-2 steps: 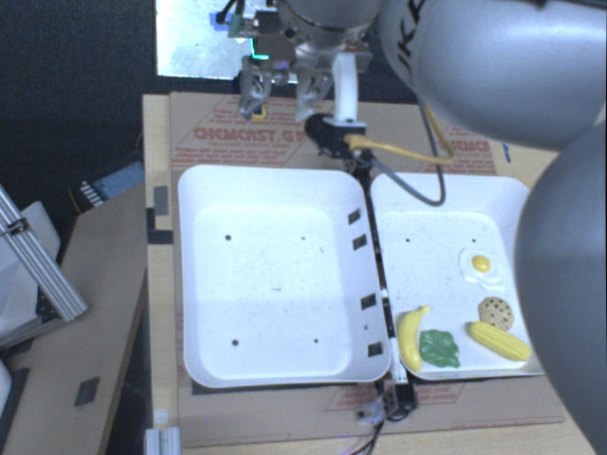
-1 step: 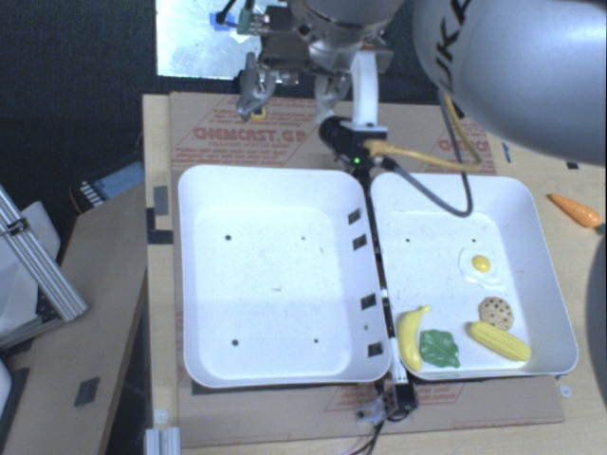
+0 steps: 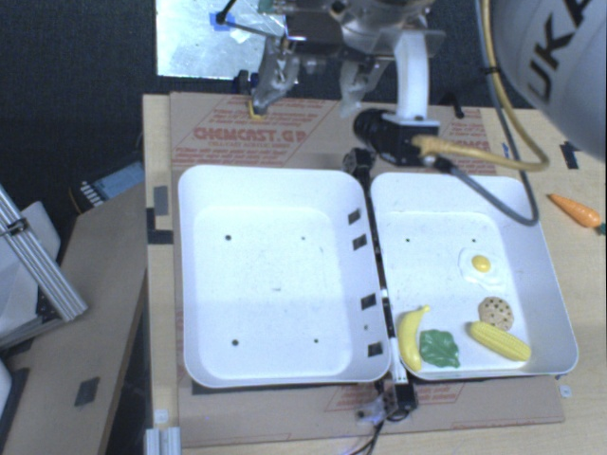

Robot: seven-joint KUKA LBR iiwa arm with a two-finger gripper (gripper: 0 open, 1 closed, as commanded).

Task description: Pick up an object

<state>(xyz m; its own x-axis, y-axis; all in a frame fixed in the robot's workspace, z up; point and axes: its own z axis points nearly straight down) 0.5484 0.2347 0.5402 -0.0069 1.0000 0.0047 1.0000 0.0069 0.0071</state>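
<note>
Gripper (image 3: 308, 76) hangs spread and empty above the bins' far edge.
A descent squarely over the banana (image 3: 411, 338) would suit; the green leaf (image 3: 439, 348) touches it.

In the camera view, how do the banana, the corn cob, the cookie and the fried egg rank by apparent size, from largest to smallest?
1. banana and corn cob: they look about alike, so I do not rank them.
2. fried egg
3. cookie, only slightly smaller than the egg.
</note>
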